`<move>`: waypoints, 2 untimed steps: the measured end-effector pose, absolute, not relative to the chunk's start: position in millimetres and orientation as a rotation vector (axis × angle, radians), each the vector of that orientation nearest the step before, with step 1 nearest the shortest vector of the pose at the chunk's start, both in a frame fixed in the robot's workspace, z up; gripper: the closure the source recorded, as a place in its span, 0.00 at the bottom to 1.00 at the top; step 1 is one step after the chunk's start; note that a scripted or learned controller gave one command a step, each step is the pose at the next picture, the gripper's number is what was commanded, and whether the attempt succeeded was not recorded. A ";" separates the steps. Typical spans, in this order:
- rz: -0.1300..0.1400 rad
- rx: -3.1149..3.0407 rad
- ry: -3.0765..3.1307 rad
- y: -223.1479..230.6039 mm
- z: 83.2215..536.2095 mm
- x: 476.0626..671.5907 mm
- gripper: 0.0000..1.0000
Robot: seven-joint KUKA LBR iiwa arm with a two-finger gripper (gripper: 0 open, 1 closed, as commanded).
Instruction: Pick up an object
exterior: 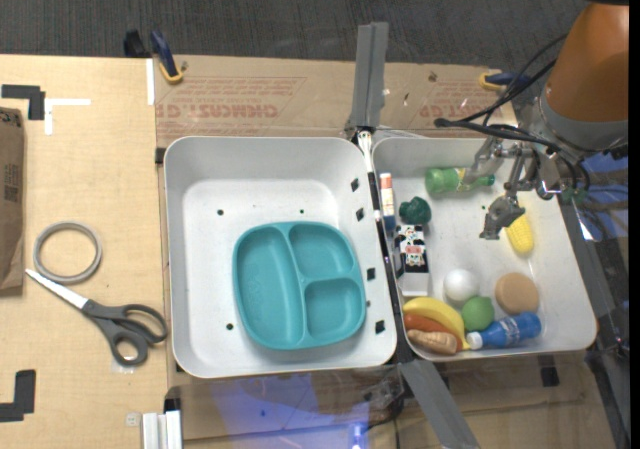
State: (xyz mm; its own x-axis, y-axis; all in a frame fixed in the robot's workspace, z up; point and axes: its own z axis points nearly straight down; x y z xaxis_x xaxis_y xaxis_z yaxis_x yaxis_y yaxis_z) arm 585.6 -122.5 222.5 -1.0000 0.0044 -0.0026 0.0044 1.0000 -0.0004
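Note:
My gripper (505,209) hangs over the upper right part of the right bin (572,277), open, with nothing between its fingers. One fingertip (492,223) points down just left of a yellow corn-like piece (520,236). A green bottle (445,180) lies to the gripper's left, with a dark green object (414,209) below that. Nearer the front lie a white ball (460,284), a tan ball (517,292), a green ball (478,312), a banana (435,314) and a blue bottle (506,330).
A teal divided plate (300,284) lies in the left bin (200,187). A black-and-white box (412,249) rests by the wall between the bins. Scissors (105,315) and a tape roll (67,250) lie on the bench at left.

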 end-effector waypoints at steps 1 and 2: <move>-0.001 -0.348 3.117 -110.6 93.3 638.8 0.00; -0.001 -0.366 3.117 -143.8 92.6 533.4 0.00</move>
State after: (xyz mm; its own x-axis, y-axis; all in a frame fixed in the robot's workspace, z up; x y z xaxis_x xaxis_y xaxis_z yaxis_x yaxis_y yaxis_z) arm 533.4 -143.8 92.6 -0.9727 -0.2319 -0.0034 -0.2319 0.9727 -0.0009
